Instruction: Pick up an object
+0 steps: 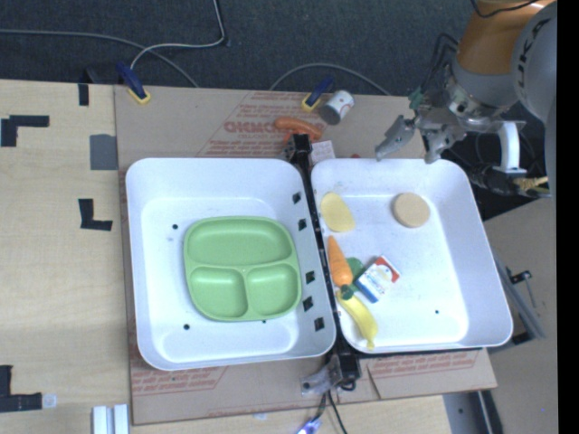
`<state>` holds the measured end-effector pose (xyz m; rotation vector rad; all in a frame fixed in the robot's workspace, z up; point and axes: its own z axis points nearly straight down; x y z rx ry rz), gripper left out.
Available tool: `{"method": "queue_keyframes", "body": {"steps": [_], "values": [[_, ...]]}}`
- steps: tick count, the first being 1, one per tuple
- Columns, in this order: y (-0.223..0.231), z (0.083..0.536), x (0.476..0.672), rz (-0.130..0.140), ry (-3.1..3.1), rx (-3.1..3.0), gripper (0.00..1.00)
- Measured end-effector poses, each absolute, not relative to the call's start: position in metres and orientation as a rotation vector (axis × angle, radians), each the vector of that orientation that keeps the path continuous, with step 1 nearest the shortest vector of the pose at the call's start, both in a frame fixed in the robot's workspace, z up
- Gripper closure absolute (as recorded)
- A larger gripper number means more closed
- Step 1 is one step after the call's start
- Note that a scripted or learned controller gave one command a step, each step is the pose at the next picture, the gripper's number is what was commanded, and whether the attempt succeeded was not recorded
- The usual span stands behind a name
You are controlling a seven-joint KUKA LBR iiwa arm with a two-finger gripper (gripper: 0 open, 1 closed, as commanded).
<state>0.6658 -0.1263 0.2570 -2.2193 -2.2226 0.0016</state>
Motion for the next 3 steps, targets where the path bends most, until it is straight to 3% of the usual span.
{"method": "queue_keyframes", "body": {"steps": [1, 2, 3], "values": [[-0.225, 0.169, 0.631, 0.006, -2.219, -2.221, 0.0], [-0.183, 0.091, 0.646, -0.005, -2.23, -2.226, 0.0], [-0.184, 0.102, 0.648, -0.008, -2.238, -2.23, 1.0]]}}
